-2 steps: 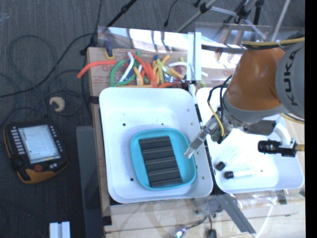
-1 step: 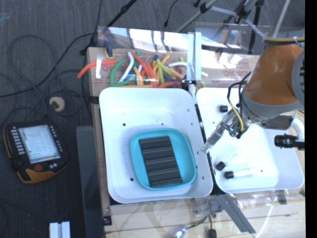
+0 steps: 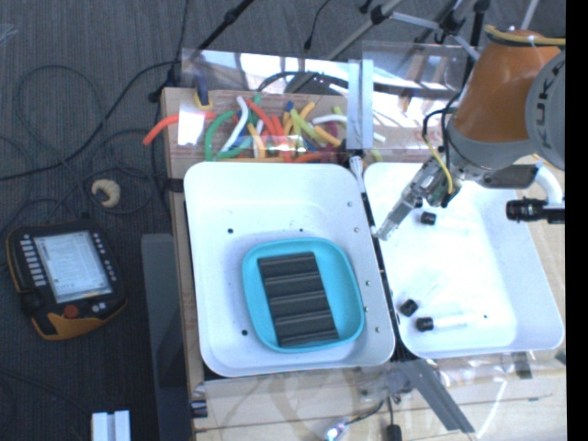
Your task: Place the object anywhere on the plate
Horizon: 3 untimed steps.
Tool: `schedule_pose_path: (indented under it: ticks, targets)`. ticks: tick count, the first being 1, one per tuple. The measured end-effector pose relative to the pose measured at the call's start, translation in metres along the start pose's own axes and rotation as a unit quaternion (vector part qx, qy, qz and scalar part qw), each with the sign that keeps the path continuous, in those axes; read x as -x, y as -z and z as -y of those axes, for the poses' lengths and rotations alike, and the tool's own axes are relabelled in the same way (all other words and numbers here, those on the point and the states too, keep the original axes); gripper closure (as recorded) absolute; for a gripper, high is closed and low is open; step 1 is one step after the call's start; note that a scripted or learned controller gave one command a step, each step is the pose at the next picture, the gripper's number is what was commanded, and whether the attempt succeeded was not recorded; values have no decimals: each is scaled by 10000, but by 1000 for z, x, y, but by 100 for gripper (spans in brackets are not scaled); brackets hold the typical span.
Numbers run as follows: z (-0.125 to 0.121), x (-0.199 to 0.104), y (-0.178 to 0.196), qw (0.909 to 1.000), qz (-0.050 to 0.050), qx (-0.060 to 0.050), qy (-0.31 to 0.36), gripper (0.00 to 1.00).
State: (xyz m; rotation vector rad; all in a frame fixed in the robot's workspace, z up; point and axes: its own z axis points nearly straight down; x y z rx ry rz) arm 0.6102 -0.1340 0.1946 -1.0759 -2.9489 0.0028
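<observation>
The left bin [image 3: 211, 200] carries a blue plate [image 3: 253, 274] that sits toward its front edge, and a dark grey ridged block [image 3: 296, 299] lies flat on the plate, filling most of its middle. The rest of that bin's floor is bare white.

The arm [image 3: 501, 90] reaches in over the far right corner of the right bin [image 3: 514, 283], its orange band high above the bin's back edge. The gripper [image 3: 393, 220] slants down and to the left, its tip hanging just above the right bin's left edge, close to the ridge where the two bins meet. Whether its fingers are apart or together cannot be told, and nothing is seen between them.

In the right bin, a small black piece [image 3: 428, 217] lies just beside the gripper, near the back left corner. Toward the front left corner lie another small black piece [image 3: 408, 307] and a white marker with a black cap [image 3: 446, 322], close to one another.

Behind the bins, along their back edges, a clear box holds a tangle of coloured tubes [image 3: 271, 127]. A black camera-like fitting [image 3: 528, 211] pokes in at the right bin's right edge. On the floor to the left rests a control pendant [image 3: 64, 274]
</observation>
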Motion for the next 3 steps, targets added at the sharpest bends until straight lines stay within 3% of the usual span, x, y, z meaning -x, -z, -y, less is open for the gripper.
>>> schedule_pose_path:
  ticks: [1,2,3]
  targets:
    - [16,57,36,9904,17,10,1379,0]
    - [42,80,133,9930,17,17,1178,0]
    - [-10,48,54,9899,-1,14,1416,0]
